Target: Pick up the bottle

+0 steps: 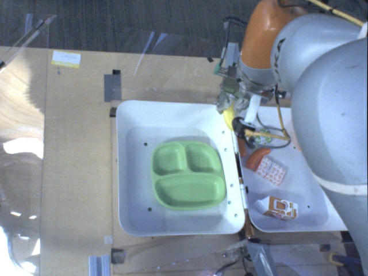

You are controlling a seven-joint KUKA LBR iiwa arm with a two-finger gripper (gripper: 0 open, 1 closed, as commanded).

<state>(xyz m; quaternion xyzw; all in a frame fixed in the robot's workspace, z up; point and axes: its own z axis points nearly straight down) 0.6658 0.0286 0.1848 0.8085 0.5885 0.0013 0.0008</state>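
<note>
Gripper (238,119) hung over right bin's (319,209) 11 o'clock corner, finger state impossible to tell. Bottle (265,137) lay flat just beside, toward 3 o'clock. Best approach judged: centre over body, square across it, clear divider wall.

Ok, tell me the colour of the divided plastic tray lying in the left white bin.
The divided plastic tray is light green, seen plainly in the camera view.

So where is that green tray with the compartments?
The green tray lies in the middle of the left white bin, left of the gripper.
</note>
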